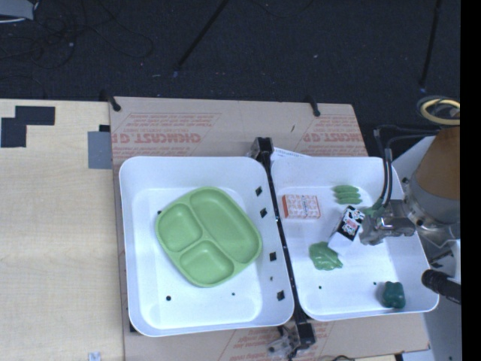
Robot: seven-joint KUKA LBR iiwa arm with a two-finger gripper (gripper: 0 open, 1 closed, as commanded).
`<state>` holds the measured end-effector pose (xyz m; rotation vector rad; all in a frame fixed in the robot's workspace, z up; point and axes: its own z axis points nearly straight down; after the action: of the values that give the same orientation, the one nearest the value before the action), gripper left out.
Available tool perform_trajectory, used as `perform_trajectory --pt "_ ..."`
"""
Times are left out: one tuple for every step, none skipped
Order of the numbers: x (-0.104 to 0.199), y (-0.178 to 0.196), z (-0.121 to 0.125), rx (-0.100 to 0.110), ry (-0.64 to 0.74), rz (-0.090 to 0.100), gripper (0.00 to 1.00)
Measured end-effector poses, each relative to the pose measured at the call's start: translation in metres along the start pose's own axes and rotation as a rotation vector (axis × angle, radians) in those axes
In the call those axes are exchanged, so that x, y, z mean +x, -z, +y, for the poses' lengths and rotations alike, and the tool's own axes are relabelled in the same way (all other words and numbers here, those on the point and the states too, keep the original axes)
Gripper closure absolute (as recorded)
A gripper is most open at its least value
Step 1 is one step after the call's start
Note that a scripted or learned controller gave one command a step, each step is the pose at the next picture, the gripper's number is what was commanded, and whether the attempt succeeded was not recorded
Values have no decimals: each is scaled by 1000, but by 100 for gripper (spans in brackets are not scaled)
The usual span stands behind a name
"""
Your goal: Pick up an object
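Observation:
The right bin (331,310) holds a small pink-and-white box (301,206), a light green piece (346,194) near the back, a crumpled green piece (325,256) in the middle and a dark green lump (392,295) at the front right corner. A small black-and-white item (350,222) lies tilted in the middle of the bin. My gripper (370,229) reaches in from the right, low over the bin, with its tip right against that black-and-white item. Whether the item is in its grasp is not visible.
The left bin (143,292) holds a green divided plate (208,235). A black divider (276,235) runs between the bins. The arm's grey body and orange band (440,168) hang over the right bin's right wall. Cardboard lies under both bins.

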<state>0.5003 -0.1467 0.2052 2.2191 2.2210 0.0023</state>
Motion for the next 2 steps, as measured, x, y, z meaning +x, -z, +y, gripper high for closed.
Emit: perform_trajectory --pt "57 -3 19 5 3 1 100" --pt "109 11 39 4 4 2 100"
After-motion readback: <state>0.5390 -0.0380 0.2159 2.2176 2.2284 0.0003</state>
